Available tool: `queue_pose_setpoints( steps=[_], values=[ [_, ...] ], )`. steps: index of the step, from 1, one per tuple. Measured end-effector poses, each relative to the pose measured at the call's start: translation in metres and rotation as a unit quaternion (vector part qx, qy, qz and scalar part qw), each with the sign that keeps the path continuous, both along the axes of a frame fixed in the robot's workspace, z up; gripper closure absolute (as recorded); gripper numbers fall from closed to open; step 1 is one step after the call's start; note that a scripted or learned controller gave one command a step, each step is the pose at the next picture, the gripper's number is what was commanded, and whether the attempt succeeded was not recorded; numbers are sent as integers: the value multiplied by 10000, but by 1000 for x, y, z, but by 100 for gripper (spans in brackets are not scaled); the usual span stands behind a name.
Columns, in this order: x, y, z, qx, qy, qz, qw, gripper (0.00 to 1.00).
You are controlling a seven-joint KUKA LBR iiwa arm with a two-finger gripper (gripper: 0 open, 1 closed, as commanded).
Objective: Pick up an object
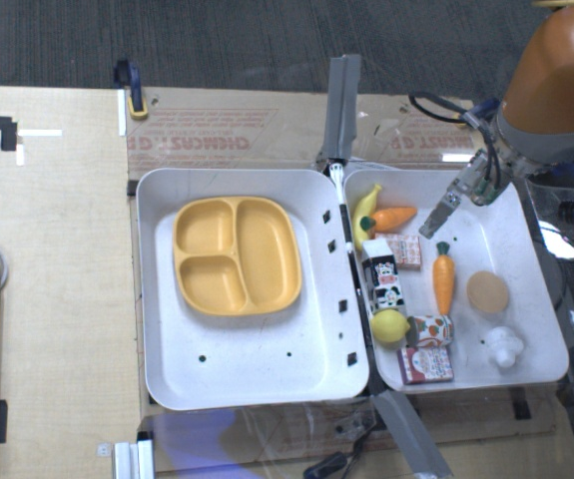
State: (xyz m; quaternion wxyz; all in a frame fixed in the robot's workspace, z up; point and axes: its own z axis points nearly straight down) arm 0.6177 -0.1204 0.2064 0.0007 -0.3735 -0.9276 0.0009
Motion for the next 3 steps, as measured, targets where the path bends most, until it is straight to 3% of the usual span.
queue_pose_setpoints(
  steps=[1,2,3],
  values=[
    [-61,-34,-117,14,-3,1189,9929,0],
    [-61,-34,-110,25,2,1172,9931,100],
    [-12,52,41,5,-3,733,9973,100]
  ],
)
